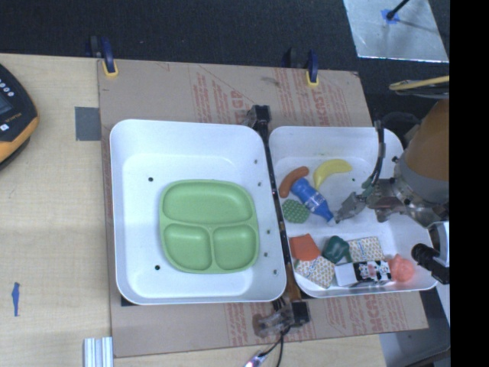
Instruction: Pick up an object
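desk is light wood, with a brown cardboard sheet clamped on top and two shallow white bins side by side on it.

left bin: holds a green divided plate, three compartments, lying flat near the middle.

right bin: crowded with small things.
- yellow banana toward the far side, curved.
- orange-red sausage just left of the banana, lying at a slant.
- blue bottle lying on its side between the sausage and the arm's tip, touching or nearly touching the sausage end.
- green speckled piece just below the bottle's left end.
- orange block in the near left part.
- dark green lump just right of the orange block.
- patterned packets along the near wall, one more beside the green lump.
- small black-and-white box against the near wall.
- pink-orange ball in the near right corner.

arm reaches in from the right, orange band showing at the frame's edge. the jaws sit low over the middle of the right bin, pointing left, tip just beside the right end of the blue bottle. nothing is visibly between the fingers; cannot tell whether they are released or clenched, the tip is too small and dark.

a black and yellow device lies at the desk's left edge.
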Controlling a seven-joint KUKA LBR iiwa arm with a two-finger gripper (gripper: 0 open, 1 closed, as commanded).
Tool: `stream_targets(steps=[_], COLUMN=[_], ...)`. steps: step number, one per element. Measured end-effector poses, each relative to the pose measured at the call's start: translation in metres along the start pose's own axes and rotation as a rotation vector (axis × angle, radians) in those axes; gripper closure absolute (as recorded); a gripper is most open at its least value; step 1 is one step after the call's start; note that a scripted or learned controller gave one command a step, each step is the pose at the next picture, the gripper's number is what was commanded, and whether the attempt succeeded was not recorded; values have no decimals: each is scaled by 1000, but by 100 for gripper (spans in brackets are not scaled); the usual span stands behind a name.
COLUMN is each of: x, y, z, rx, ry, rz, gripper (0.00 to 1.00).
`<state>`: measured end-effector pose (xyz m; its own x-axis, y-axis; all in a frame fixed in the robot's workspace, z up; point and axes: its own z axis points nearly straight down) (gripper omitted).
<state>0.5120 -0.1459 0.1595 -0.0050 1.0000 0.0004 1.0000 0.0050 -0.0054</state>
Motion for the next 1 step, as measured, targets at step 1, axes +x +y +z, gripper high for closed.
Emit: stream_targets(steps=[1], x=[33], y=[-30], z=[58], rx=[-14], ry=[-4], rz=[2], gripper=[0])
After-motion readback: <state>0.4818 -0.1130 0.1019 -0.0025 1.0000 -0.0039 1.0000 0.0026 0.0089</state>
